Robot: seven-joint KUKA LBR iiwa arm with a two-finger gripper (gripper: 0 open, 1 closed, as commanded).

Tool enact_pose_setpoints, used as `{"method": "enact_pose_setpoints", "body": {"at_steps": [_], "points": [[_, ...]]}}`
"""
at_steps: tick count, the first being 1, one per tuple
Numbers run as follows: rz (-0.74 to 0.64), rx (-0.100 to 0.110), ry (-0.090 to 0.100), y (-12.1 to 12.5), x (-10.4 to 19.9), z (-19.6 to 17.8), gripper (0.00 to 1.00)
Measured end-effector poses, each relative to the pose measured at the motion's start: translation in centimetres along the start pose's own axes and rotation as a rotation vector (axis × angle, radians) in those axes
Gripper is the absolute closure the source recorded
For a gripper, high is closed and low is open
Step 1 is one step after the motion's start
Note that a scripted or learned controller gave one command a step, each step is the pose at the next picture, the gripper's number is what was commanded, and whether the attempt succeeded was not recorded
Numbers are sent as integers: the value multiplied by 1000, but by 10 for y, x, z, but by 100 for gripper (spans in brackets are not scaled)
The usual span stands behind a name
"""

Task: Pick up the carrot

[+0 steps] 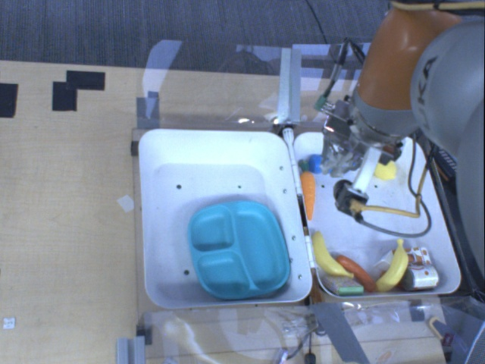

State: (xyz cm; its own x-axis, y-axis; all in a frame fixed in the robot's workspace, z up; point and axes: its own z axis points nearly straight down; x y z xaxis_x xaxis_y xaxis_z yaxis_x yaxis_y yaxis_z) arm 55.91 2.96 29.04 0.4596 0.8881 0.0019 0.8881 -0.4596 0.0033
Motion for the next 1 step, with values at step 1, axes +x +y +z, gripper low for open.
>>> {"method": "enact_pose_setpoints", "body": {"at_steps": [1], "points": [[-159, 2, -1, -78, -6, 62, 100]]}}
